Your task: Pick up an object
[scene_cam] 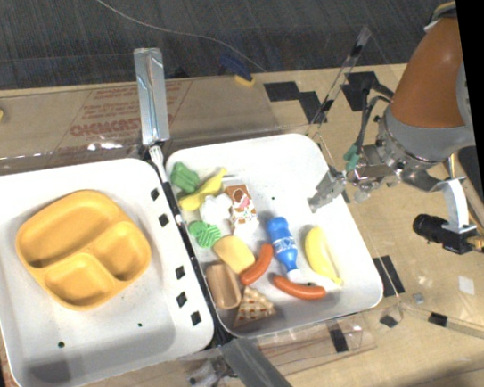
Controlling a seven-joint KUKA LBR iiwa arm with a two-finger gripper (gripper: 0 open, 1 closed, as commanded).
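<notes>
The right bin (332,161) holds several toy foods. Among them are a blue bottle (281,240), a yellow banana (321,256) and a red sausage (299,289). An orange sausage (256,268), a yellow bread piece (233,252) and a small printed carton (241,203) lie nearer the bin's middle. Green pieces (186,177) sit at its left wall. My gripper (325,192) hangs over the bin's right rim, up and right of the banana, and nothing shows in it.
The left bin (13,348) carries a yellow divided tray (83,246). A brown block (222,286) and a waffle-like wedge (254,304) lie at the right bin's front. A metal bar (153,102) stands behind the divider. Black markers (388,274) dot the bench on the right.
</notes>
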